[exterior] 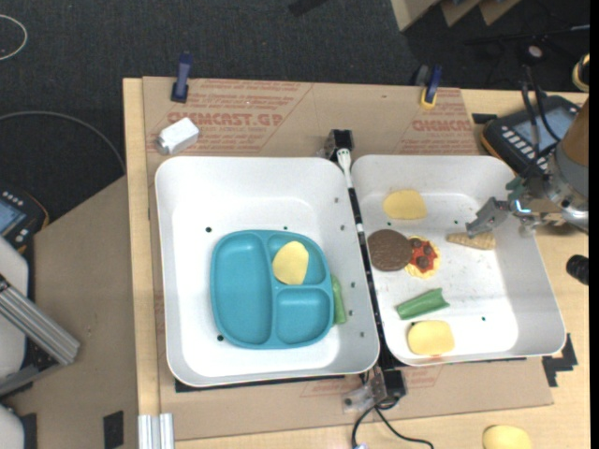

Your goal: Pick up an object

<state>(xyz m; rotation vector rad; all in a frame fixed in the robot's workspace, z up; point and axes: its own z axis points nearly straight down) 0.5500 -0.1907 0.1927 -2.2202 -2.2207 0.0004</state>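
Evidently staged for picking: gripper low over right bin, fingers spread, nothing between. Tan cracker just under fingertips, likely target. Patty, green piece farther off.

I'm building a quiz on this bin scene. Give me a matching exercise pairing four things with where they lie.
Things:
1. teal divided plastic tray
2. green elongated toy vegetable
3. round brown toy patty
4. small white block

Places:
A. on the cardboard behind the left bin
B. right bin, beside the red piece
C. left bin
D. right bin, near the front

Pairs: 1-C, 2-D, 3-B, 4-A
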